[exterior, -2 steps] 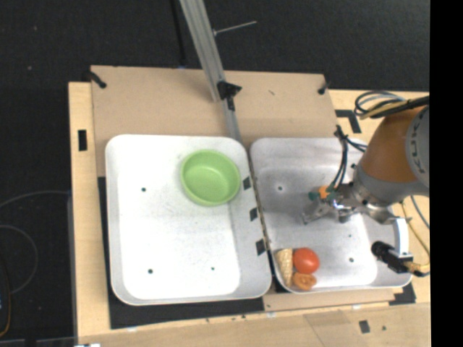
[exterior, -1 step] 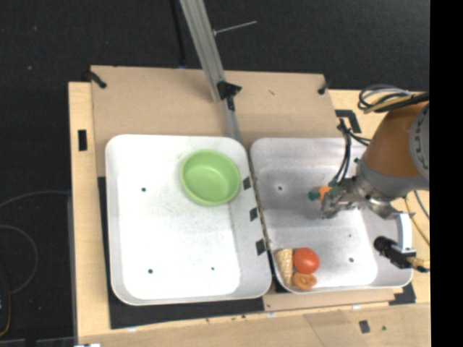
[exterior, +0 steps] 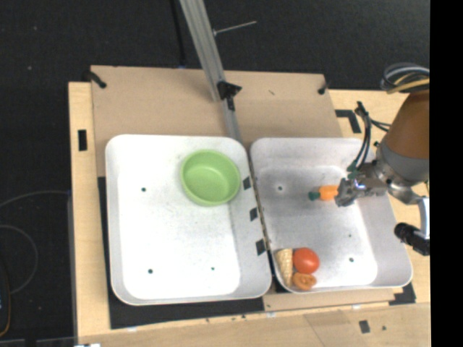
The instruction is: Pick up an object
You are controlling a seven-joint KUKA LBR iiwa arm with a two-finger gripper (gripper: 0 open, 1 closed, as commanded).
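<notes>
**Pincer down at a small carrot in the right bin**

On the pale wooden worktop (exterior: 173, 103) two shallow white bins sit side by side, their inner edges touching or nearly so. The left bin (exterior: 145, 251) holds a single thing: a green bowl (exterior: 210, 178), upright, in its upper right part, close to the shared edge. A grey metal pole (exterior: 206, 45) slants down from the top of the view and ends just above the place where the two bins meet.

The right bin (exterior: 318, 237) carries more. Near its front left corner lie three small things packed together: a pale, cone-shaped piece (exterior: 285, 263) against the left wall, a red tomato (exterior: 307, 259) just beside it, and a smaller orange piece (exterior: 304, 281) touching the tomato's lower side, by the front rim.

Higher up, toward the middle right of this bin, lies a small orange carrot (exterior: 327, 192) with a green end pointing left. The pincer (exterior: 346, 193) is right at the carrot's right end, low over the bin floor. Its dark fingers blur together with the carrot's end, so whether they are spread or pinching it I cannot tell.

Behind the pincer the grey arm (exterior: 401, 166) reaches in from the right, its orange band (exterior: 412, 125) above, with cables looping beside it.
</notes>
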